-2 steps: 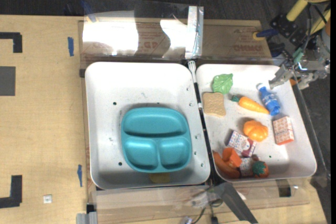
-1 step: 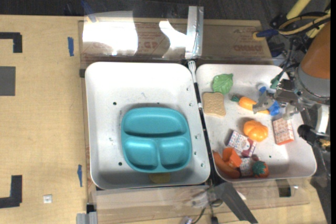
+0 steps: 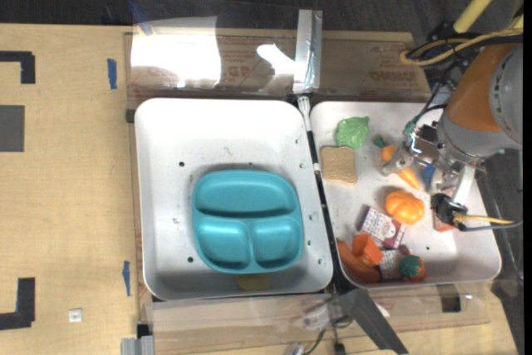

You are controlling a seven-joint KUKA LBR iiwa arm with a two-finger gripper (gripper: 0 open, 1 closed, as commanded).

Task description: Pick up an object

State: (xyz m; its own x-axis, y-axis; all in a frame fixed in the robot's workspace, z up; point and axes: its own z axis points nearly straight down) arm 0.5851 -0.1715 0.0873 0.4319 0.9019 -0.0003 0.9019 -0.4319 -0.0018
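- The arm (image 3: 490, 100) comes in from the right and hangs over the right bin (image 3: 482, 258); the end effector (image 3: 420, 158) is low, over the bin's upper middle.
- Can't tell if it's released or clenched. From this slant the metal bits blur together, and I see nothing clearly pinched in it.
- Any item counts here. The nearest look like a small orange carrot-like piece (image 3: 409, 176) right under the tool and another orange bit (image 3: 387, 152) just left of it.
- Also in that bin: a green leaf (image 3: 353, 131) up top, a bread slice (image 3: 339, 165) by the divider, an orange pepper (image 3: 404, 207) in the middle, a pink box (image 3: 381, 227) below it, and a jumble of orange and red toys (image 3: 366, 255) at the bottom edge.
- If I were doing it, I'd go for the carrot piece: come straight down, straddle its narrow width, and close before lifting. The pepper looks rounder and likelier to squirt out.
- I'd steer clear of the bottom pile; the stuff there is touching, so a clean grab seems unlikely.
- The left bin (image 3: 158, 179) holds a teal tray (image 3: 247, 220), well apart from the action.
- Hard to read: the wrist covers part of the bin's right side, a small red-and-black thing (image 3: 445, 214) there could be a toy or part of the rig, and the arm is cut off at the edge.
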